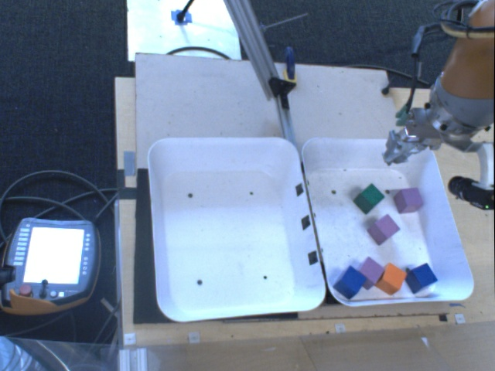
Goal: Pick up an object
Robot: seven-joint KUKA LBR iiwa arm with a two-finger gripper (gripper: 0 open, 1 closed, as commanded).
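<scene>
The right bin holds several small cubes. A green cube lies near its middle, with a purple cube to its right and another purple cube below. Along the front wall sit a blue cube, a purple cube, an orange cube and a second blue cube. My gripper hangs over the bin's far right part, above and behind the green cube. Nothing shows between its fingers.
The left bin stands beside the right one. A slanted metal pole with a clamp rises behind the bins. A teach pendant with cables lies at the left of the bench.
</scene>
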